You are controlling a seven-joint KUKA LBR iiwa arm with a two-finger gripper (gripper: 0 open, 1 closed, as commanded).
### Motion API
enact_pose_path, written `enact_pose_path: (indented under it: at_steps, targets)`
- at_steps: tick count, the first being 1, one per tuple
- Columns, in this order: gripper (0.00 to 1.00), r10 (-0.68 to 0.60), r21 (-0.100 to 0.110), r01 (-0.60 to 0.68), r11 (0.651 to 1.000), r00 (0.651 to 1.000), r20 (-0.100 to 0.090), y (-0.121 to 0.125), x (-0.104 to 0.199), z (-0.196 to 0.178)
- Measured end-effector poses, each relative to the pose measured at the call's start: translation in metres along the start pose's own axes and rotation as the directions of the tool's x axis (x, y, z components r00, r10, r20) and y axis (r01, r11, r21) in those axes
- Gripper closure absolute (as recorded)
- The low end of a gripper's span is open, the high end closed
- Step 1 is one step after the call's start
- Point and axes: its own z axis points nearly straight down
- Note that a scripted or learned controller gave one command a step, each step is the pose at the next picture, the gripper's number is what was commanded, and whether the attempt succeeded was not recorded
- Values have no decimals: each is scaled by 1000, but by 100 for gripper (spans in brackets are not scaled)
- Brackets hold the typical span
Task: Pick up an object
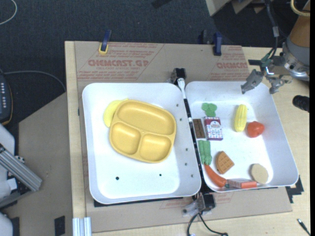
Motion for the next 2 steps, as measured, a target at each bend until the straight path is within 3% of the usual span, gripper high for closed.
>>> enact_pose_path:
  at_steps: [1, 2]
  targets:
    - [0, -3, -14, 3, 1000, 1000, 3, 3, 0, -9]
    - [0, -4, -7, 4, 1000, 1000, 2, 9, 1, 53]
